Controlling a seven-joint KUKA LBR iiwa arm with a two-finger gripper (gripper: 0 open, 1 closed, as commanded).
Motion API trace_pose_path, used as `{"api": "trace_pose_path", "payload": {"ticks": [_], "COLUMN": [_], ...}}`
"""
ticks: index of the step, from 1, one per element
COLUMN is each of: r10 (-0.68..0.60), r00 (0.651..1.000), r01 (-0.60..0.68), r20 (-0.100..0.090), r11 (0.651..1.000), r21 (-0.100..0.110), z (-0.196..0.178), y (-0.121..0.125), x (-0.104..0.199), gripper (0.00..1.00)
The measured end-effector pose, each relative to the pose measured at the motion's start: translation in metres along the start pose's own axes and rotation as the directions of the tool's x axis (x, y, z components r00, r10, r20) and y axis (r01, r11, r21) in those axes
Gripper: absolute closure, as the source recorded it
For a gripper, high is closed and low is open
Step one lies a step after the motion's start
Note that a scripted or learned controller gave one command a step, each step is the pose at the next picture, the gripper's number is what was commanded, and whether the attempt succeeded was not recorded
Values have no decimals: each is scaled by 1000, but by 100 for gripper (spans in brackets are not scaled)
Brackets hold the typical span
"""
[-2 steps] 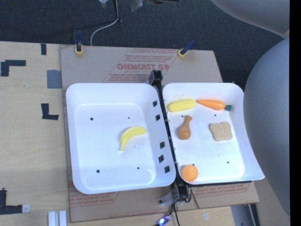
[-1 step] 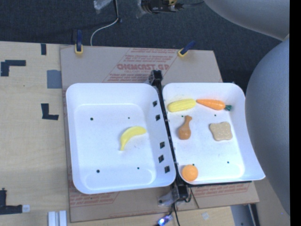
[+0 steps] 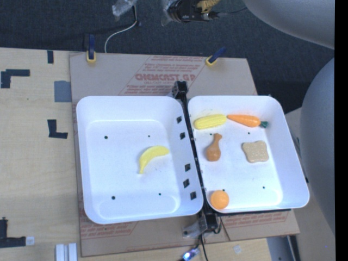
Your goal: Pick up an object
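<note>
– What is on the far left?

– Bare wooden table (image 3: 32, 162) with a few black tape marks (image 3: 56, 129) on it. A brown cardboard sheet (image 3: 163, 76) with red print lies on the table, and both bins sit on that sheet.

– And the left bin?

– The left bin (image 3: 117, 197) holds one thing, a yellow banana (image 3: 151, 156). It lies right of the bin's middle, curved, well apart from every wall.

– Where is the tool?

– High at the top edge, over the dark floor (image 3: 49, 15) beyond the table, and well apart from both bins. The tool (image 3: 145, 4) looks blurred. Its two pale fingers (image 3: 125, 3) stand wide apart, with only dark floor between them. It grips nothing.

– Now the right bin.

– The right bin (image 3: 280, 186) touches the left one along a shared edge. Near that edge, at the back, a yellow corn cob (image 3: 209, 122) lies crosswise. Just in front of it a brown chicken drumstick (image 3: 213, 148) lies with its thin end toward the corn. At the front left corner sits an orange (image 3: 219, 199), close against the wall.

– Further right?

– A carrot (image 3: 244, 120) lies just beside the corn cob, its narrow tip toward the cob and its green end toward the right wall. In front of the carrot is a tan slice of bread (image 3: 255, 151), lying flat, near the drumstick but apart from it.
</note>
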State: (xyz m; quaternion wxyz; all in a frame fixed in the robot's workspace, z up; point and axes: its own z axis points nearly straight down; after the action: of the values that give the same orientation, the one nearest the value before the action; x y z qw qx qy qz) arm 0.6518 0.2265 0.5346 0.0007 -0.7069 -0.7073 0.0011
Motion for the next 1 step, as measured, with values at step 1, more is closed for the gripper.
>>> {"api": "trace_pose_path", "payload": {"ticks": [1], "r10": [-1], "r00": [1000], "r01": [1], "r20": [0], "r11": [1000], "r21": [0], "z": [0], "y": [-12], "x": [7], "gripper": [0]}}
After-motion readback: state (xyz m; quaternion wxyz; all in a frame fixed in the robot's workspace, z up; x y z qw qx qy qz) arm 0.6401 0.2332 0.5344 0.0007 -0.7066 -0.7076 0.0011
